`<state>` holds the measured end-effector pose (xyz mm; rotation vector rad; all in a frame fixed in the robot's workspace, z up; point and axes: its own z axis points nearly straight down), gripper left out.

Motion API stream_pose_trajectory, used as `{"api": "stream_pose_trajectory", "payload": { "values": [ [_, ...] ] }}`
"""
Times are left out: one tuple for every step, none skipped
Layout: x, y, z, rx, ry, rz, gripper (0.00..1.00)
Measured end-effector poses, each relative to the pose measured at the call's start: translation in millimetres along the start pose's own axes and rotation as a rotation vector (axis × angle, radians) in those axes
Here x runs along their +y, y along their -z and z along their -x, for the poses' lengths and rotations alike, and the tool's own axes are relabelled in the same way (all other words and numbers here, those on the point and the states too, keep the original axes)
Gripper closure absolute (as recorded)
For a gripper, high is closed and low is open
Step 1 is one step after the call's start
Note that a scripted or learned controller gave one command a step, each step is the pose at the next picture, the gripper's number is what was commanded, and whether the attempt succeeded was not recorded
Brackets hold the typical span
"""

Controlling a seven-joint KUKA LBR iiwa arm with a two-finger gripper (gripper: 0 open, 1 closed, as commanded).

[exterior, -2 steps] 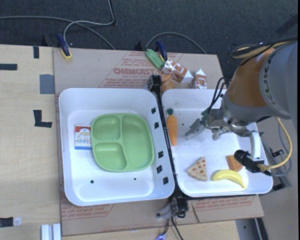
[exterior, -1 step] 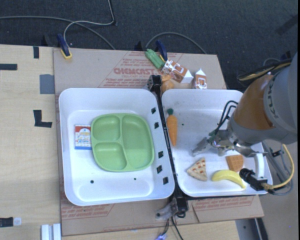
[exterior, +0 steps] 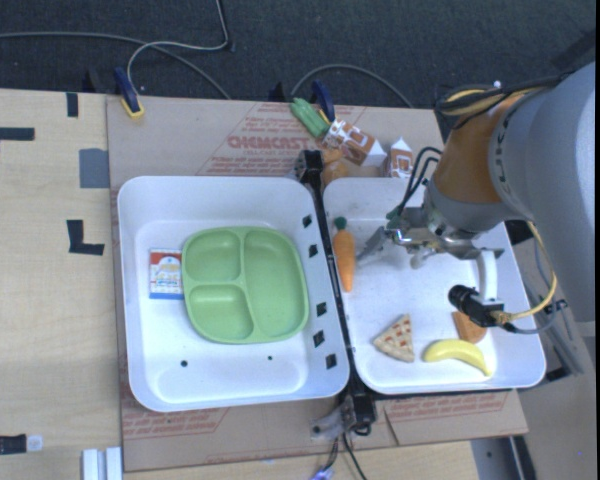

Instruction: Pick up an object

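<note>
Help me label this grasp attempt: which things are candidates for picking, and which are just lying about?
Candidates, right bin:
carrot
pizza slice
banana
gripper hovers near the carrot

Lying about:
green divided plate
small card
cartons behind the bins

One camera is looking down from above the bench (exterior: 40, 268) at a slant, sitting far enough back to be taking in both bins: the left bin (exterior: 140, 368) and the right bin (exterior: 525, 373). The arm (exterior: 510, 158) is entering from the view's right.
</note>
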<state>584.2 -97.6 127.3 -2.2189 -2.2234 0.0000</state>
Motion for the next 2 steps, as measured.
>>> {"api": "stream_pose_trajectory", "payload": {
  "values": [
    [27, -41, 11, -0.011, -0.005, -0.001, 0.0],
    [69, -42, 3, -0.009, -0.003, 0.002, 0.0]
  ]
}}
